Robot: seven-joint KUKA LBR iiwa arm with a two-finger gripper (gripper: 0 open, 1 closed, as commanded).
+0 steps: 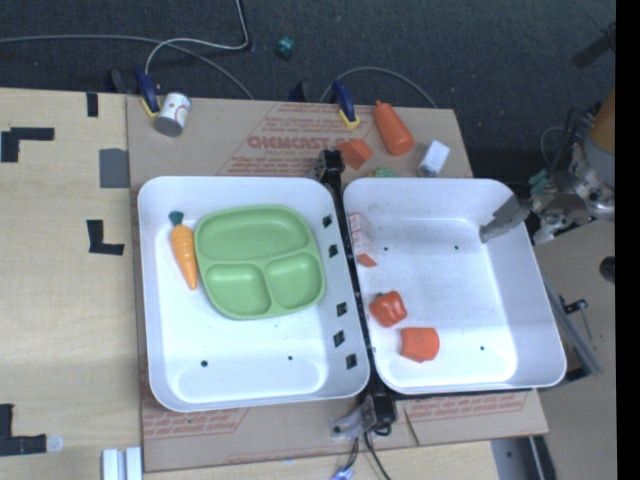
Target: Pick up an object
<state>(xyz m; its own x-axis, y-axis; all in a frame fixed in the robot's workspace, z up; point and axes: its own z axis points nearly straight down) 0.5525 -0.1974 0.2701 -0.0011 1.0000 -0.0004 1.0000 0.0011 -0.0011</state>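
We see two white bins side by side on worktop. Right bin as landmark: orange block near its left wall, second orange block just below and right of it. Hand hovers over bin's upper right rim, nothing visibly gripped; finger spread we cannot tell. Left of right bin, left bin holds green divided plate and toy carrot beside it.
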